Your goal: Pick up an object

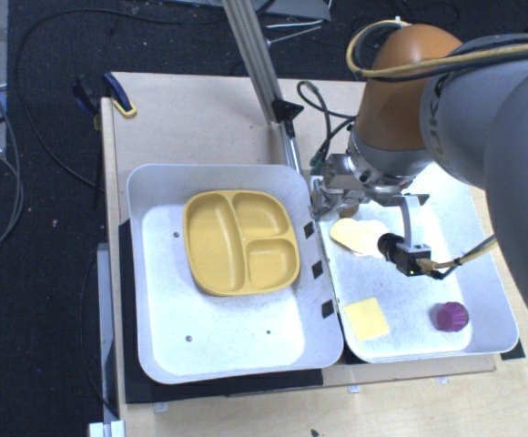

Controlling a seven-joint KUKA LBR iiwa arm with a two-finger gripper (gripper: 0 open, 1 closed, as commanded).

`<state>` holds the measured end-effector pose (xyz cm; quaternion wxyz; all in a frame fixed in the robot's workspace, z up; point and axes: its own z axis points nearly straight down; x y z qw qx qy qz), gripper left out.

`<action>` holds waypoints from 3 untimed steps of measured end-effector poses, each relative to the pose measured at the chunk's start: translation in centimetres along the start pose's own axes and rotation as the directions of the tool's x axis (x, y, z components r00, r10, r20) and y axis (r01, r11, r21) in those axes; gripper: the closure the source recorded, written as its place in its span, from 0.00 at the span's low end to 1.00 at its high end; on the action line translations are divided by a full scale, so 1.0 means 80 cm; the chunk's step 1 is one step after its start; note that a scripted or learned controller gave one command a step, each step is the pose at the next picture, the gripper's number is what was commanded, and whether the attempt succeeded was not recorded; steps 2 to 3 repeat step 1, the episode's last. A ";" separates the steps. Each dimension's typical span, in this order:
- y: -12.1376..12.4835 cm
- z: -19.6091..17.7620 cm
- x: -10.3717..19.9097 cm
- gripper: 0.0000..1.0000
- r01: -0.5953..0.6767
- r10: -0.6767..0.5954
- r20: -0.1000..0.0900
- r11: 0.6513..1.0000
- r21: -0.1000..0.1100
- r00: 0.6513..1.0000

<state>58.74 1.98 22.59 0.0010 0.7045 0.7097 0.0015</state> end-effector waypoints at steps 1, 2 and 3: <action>0.024 -0.014 0.057 1.00 0.001 -0.001 -0.001 1.000 0.000 1.000; 0.024 -0.014 0.057 1.00 0.001 -0.001 -0.001 1.000 0.000 1.000; 0.024 -0.014 0.057 1.00 0.001 -0.001 -0.001 1.000 0.000 1.000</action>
